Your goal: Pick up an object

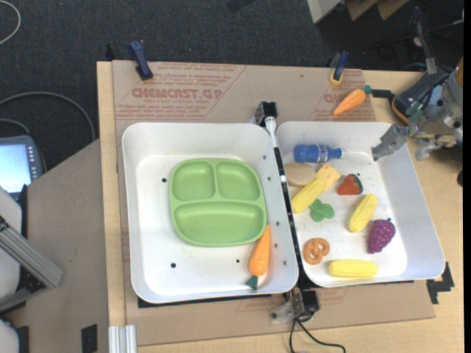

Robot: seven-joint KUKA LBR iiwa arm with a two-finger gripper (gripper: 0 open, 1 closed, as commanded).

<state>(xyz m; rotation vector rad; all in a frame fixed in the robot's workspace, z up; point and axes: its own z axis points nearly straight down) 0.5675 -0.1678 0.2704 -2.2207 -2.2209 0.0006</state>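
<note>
the banana [352, 269] lies lowest in frame, in the right bin [423, 204]. gripper [388, 145] at upper right; whether it's parted, i cannot tell. best descend centred over one isolated toy.

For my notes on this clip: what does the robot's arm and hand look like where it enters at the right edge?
The arm is grey metal with an orange band near its wrist and blocky, silvery housings. A thin dark cable runs up from it toward the top of the picture. Its hand ends in a slim grey piece that tapers to a point over the right bin. No markings are legible.
</note>
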